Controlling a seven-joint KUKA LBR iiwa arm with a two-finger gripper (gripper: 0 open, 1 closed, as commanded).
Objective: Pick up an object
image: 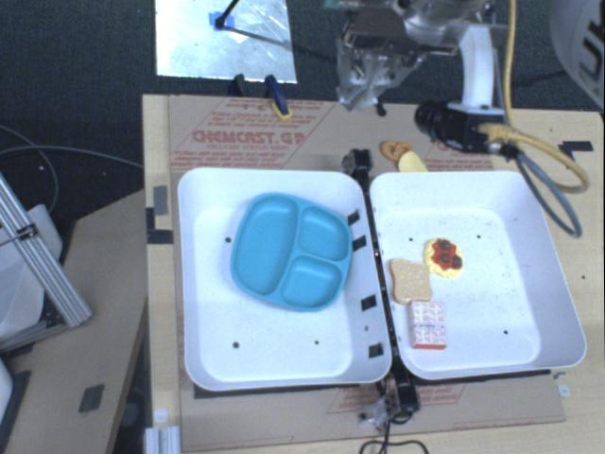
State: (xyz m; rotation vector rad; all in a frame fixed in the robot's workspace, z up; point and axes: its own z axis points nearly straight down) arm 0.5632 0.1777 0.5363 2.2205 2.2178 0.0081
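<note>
In the right bin [529,253] lie three small items: a round yellow piece with red topping [443,256], a tan bread slice [410,279] and a white and red packet [427,324] nearer the front. A blue divided plate [290,251] rests in the left bin [203,282]. My gripper [361,91] hangs high above the bench's far edge, behind both bins, well away from the items. Nothing shows between its fingers.
A yellow banana-like piece [412,163] and a pretzel-shaped toy [394,148] lie on the cardboard behind the right bin. Black and yellow cables [529,159] trail at the back right. A shiny sheet [225,25] lies beyond the bench. Black clips [359,244] line the divider.
</note>
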